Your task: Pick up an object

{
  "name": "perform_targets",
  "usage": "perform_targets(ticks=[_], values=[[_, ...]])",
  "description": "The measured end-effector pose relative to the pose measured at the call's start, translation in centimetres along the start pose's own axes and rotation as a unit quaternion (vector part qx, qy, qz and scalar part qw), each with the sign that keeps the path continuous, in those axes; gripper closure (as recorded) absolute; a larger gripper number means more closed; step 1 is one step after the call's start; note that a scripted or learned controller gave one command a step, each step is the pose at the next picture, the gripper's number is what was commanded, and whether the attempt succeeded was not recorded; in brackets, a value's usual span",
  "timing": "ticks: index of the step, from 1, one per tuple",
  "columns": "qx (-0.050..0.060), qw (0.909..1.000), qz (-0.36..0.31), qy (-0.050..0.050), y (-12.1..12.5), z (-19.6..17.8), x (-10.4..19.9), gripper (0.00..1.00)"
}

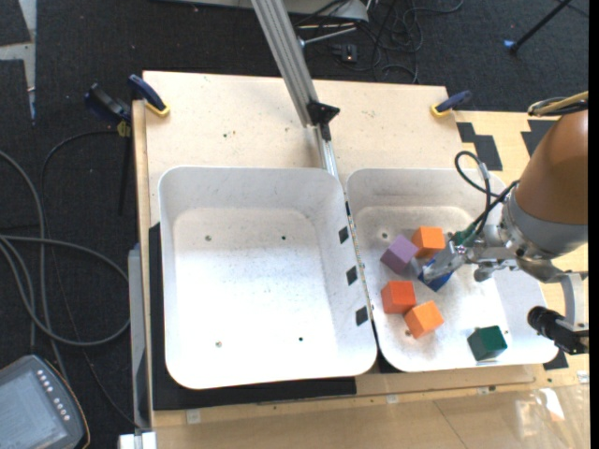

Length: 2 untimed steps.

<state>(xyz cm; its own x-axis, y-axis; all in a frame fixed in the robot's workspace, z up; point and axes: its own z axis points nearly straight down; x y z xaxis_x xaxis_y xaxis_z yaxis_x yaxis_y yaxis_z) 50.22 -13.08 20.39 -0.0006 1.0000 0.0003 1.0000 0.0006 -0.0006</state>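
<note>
Blue block (438,273) lay in the right bin (393,187), just beside the purple block (401,253) and under the upper orange block (430,239); my gripper (456,253) sat low right over it. Step looked like the reach-to-grasp, not a lift yet. I could not tell how wide my hand was or whether it had hold of anything, too blurred and crowded. Next move, I judged, called for a clean close on the blue one without nudging its neighbours, then straight up. Red-orange block (399,296), lower orange block (424,318) and green block (487,341) sat nearer the front. Left bin (187,195) alongside, both on a speckled bench (243,120), clamps (150,96) at the corners, cables (56,251) on dark floor.
</note>
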Motion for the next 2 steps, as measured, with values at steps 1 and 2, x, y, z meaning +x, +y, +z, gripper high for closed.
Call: perform_targets(ticks=[1,2], values=[[0.0,1.0,0.0,0.0,0.0,0.0,0.0,0.0],[0.003,1.0,0.001,0.0,0.2,6.4,-0.1,0.0]])
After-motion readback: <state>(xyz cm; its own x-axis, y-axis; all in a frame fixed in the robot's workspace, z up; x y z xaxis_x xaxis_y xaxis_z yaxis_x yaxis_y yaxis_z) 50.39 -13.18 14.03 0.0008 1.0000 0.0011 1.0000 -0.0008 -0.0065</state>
